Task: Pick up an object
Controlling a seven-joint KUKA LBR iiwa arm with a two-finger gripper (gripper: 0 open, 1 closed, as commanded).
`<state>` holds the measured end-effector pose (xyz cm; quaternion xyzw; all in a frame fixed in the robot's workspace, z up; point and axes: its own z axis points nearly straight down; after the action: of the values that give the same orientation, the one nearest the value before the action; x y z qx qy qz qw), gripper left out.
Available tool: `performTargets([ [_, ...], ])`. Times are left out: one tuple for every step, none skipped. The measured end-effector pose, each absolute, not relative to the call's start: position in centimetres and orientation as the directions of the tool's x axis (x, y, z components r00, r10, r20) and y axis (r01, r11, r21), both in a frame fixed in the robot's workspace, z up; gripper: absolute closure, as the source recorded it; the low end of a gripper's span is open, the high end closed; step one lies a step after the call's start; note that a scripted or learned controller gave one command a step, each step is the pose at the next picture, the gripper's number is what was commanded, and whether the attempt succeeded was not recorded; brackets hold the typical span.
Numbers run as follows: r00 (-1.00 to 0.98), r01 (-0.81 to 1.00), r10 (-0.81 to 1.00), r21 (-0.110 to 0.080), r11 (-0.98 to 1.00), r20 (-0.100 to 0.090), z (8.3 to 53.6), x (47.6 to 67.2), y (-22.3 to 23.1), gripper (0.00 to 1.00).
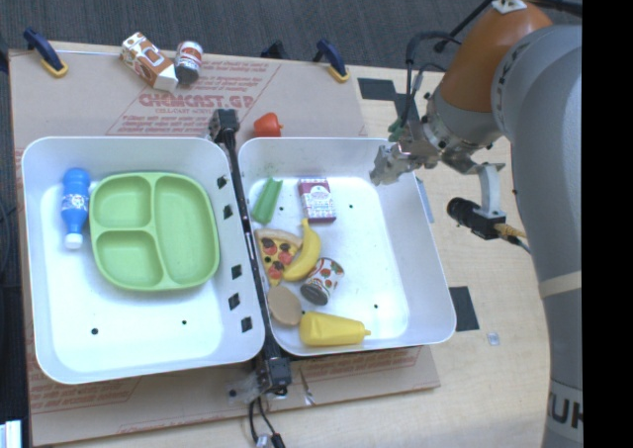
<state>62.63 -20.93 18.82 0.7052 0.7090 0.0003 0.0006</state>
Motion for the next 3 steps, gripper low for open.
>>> performTargets([
  [-0.007,1.000,1.000,0.001,0.007,0.000,20.4,63.0,-21.1,1.00],
  [-0.006,1.000,1.000,0.001,0.006,-0.001,20.6,64.4,-19.8,1.00],
  [-0.006,1.000,1.000,-0.003,0.006,0.001,19.4,65.7,-16.4,1.00],
])
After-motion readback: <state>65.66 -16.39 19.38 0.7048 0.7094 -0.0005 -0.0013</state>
